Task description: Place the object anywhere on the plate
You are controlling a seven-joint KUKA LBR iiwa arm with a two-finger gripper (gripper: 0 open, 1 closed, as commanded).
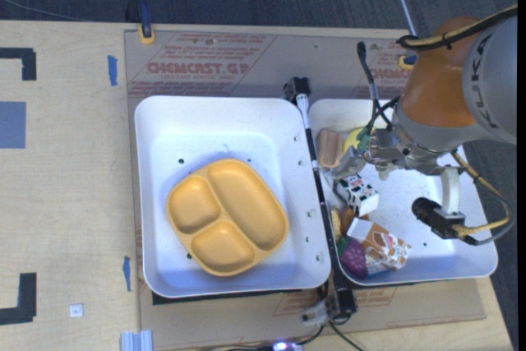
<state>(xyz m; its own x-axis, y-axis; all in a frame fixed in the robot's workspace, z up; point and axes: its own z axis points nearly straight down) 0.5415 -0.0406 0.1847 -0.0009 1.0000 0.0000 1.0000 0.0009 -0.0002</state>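
Camera view showed a smooth, yellow, three-part plate (227, 215) in the left bin (156, 177), bare floor around it. Right of that plate, the gripper (367, 168) hung over black-and-white dice (357, 191); its grip state was indiscernible.
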